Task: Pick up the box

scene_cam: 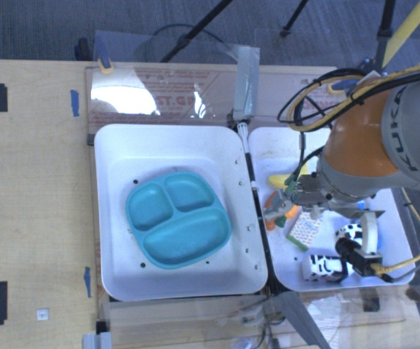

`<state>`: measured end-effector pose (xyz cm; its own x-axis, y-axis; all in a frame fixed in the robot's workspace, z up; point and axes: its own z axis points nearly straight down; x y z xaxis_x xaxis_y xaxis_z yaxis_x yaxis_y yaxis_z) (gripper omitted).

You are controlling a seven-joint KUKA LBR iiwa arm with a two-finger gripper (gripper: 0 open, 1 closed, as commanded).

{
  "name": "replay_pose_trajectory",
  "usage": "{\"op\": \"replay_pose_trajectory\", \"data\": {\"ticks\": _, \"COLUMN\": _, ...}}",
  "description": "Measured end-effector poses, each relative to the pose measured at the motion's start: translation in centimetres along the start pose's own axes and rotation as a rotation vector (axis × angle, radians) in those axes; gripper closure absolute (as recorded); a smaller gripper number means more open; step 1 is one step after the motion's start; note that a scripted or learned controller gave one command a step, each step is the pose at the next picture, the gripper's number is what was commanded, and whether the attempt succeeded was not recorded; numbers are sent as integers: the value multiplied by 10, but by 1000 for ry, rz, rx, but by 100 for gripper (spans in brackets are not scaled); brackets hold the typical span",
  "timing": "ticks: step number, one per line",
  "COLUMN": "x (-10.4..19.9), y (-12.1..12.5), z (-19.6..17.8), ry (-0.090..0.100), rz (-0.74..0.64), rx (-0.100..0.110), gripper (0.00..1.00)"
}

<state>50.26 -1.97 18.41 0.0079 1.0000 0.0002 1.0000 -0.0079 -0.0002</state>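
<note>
The box (305,230) is a small flat pack, white with a fine dotted pattern and a green edge. It lies tilted in the right bin (395,217), near that bin's middle. My gripper (301,197) hangs over the same bin, just above and slightly left of the box, under the grey wrist and orange band (361,145). The arm's body hides much of the bin's upper right part. Nothing is visibly held.
Beside the box lie orange pieces (279,211) and a yellow item (282,181). Black-and-white patterned objects (327,266) sit at the bin's front. The left bin (122,267) bears a blue divided plate (178,217). Cables loop behind the arm.
</note>
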Motion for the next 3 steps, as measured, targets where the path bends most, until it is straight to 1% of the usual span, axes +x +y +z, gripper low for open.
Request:
{"op": "replay_pose_trajectory", "data": {"ticks": 1, "x": -53, "y": -15, "z": 0, "ry": 0, "rz": 156, "rx": 2, "gripper": 0}}
{"op": "replay_pose_trajectory", "data": {"ticks": 2, "x": -75, "y": -22, "z": 80, "ry": 1, "rz": 257, "rx": -2, "gripper": 0}}
{"op": "replay_pose_trajectory", "data": {"ticks": 3, "x": -74, "y": -18, "z": 93, "ry": 10, "rz": 392, "rx": -9, "gripper": 0}}
